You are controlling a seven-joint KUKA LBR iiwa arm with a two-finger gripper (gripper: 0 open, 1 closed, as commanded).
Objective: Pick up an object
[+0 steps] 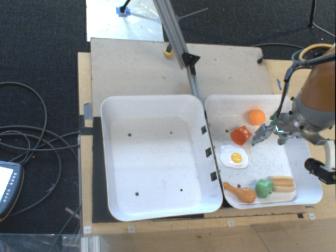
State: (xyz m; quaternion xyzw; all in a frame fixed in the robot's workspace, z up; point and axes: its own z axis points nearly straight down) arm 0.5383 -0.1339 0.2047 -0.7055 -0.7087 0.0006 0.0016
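Observation:
Several toy foods lie in the right bin (315,193): an orange ball (256,116), a red block (240,135), a fried egg (234,158), a brown drumstick (240,192), a green piece (264,188) and a hot dog bun (282,183). My gripper (270,134) hangs over the middle of this bin, just right of the red block and below the orange ball. It is open, with nothing between its fingers. The arm's orange band (320,91) rises above it at the right edge.
The left bin (113,156) sits beside the right one, their walls meeting along a dark divider (208,152). A grey pole (173,25) slants in from the top. Cables and a pendant (8,185) lie on the floor at left.

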